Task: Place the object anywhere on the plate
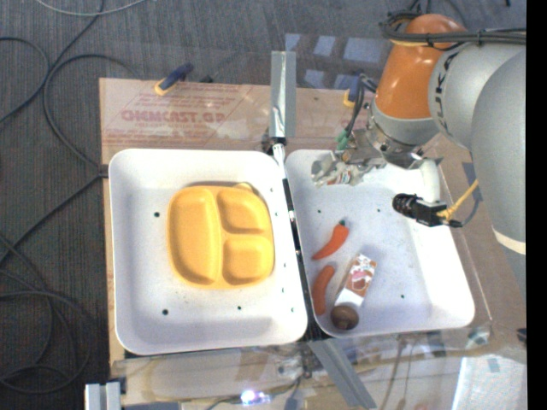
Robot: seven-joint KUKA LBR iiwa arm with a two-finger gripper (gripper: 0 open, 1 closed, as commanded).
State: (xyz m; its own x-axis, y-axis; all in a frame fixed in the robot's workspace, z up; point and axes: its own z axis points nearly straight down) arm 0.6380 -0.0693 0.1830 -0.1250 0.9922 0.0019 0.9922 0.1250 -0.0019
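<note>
The arm is reaching in from the right, its claw (335,171) hanging over the upper left corner of the right bin (444,272). Whether the claw is apart or together cannot be told from this view, and nothing is visible between its tips. The yellow divided plate (222,234) is lying in the middle of the left bin (137,186). In the right bin, the orange chili pepper (332,240) is lying near the left wall, well below the claw. Below it, the sausage (322,287) is lying just beside the small packet (357,282), and the brown round item (344,316) is sitting at the packet's lower end. The bins are sitting side by side on the table (197,114).
</note>
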